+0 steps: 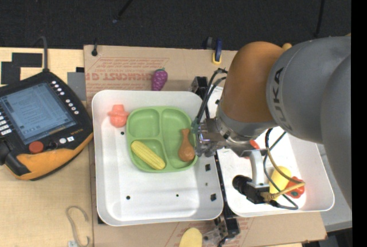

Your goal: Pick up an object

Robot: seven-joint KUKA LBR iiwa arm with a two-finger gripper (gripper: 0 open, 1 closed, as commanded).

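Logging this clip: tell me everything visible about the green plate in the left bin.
The green plate is round, glossy like plastic, split into three compartments. It lies flat in the left bin's upper half. A yellow corn cob lies in its lower-left compartment; a brown drumstick rests at its right side, beside the arm's wrist.

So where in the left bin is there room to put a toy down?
The left bin has a wide bare strip along its near side, below the green plate. The plate's two far compartments are bare. It's crowded at the plate's near side, with the corn and the drumstick.
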